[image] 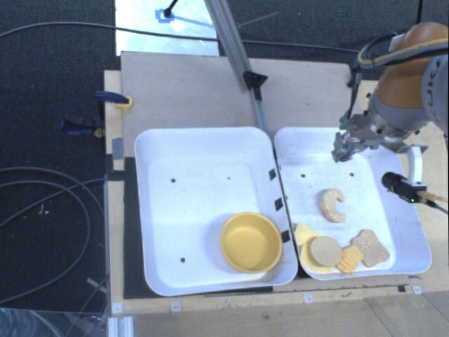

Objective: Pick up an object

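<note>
Where the two shallow white bins sit side by side on the bench, six loose things can be counted. One yellow bowl [251, 241] stands upright in the left bin [168, 153], near its front right corner, and is the single thing in that bin. Five food-shaped pieces lie in the right bin [309, 142]: one pale curved piece like a croissant [332, 206] near the middle, apart from the rest; one yellow wedge [303, 234] against the bin's left wall; one round tan disc [325, 251] touching the wedge; one small waffle-patterned piece [349, 259] just beside the disc; and one toast-shaped slice [370, 248] touching the waffle piece. The last four are clustered along the front of the bin.

One arm is seen, grey with an orange band [414, 44], reaching in from the right. Its gripper [344, 149] hangs over the back part of the right bin, well apart from the croissant piece and from the front cluster. Nothing is seen between its fingers; whether they are spread or closed cannot be told from this angle.

Both bins rest on a pale board [189, 90] laid on the bench. A metal pole [231, 34] slants across the board toward the gap between the bins. One blue clamp with a yellow tip [112, 98] grips the board's left edge. Dark carpet [49, 62] surrounds the bench, and grey cables [42, 209] are looped over it at the left.
</note>
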Controlling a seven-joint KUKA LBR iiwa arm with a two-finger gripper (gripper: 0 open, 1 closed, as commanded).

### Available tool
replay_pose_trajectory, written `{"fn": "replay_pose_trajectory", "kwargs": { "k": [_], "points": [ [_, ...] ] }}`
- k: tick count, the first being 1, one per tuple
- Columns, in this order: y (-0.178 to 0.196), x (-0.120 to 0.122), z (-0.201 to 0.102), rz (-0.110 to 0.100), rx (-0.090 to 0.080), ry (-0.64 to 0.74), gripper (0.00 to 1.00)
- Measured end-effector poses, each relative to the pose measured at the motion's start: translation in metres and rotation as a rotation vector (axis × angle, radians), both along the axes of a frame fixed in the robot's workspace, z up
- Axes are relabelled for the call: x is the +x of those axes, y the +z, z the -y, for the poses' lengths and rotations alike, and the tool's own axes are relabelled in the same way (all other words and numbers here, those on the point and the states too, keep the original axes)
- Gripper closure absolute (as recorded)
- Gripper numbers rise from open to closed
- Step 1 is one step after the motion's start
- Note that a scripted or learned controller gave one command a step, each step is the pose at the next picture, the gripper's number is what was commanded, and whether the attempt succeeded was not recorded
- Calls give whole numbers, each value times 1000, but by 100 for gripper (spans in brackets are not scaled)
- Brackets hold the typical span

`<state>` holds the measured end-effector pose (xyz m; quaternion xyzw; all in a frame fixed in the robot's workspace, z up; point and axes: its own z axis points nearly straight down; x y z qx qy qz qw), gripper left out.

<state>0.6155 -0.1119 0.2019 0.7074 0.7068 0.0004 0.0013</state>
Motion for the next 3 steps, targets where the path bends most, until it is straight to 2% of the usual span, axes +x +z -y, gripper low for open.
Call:
{"fn": "replay_pose_trajectory", "kwargs": {
  "k": [1,2,3],
  "points": [
    [5,18,-51,1,3,11,100],
    [21,20,-109,1,4,12,100],
    [30,35,-167,2,4,12,100]
  ]
}}
